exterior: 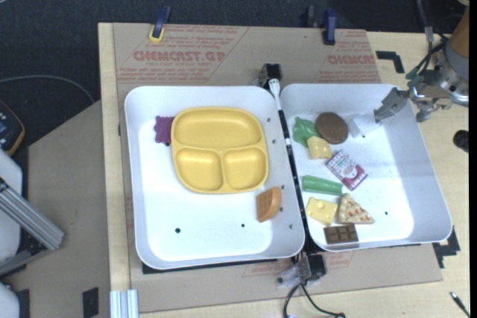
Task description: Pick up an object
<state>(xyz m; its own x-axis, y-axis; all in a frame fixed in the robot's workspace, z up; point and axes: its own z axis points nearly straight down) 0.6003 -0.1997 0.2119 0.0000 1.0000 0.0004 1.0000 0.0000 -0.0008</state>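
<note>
two shallow white plastic bins sat side by side on the brown cardboard-covered bench, the left bin and the right bin touching along the middle.

biggest thing inside was one yellow three-compartment plastic tray in the left bin, with one purple toy piece poking out from its left edge and one orange-brown toy bread slice just beside its lower right corner. lots of bare white floor below the tray.

the right bin had eight small toys bunched along its left side: one round brown toy cookie, one green leafy piece, one yellow cheese chunk, one pink patterned packet, one green bean pod, one more yellow cheese wedge, one pizza slice and one dark chocolate bar.

the grey two-finger gripper hung over the right bin's upper right area, near the far rim. couldn't tell whether its fingers were spread or closed. the cookie lay nearest, off to its left, apart from it. the bin's right half was open floor.
</note>
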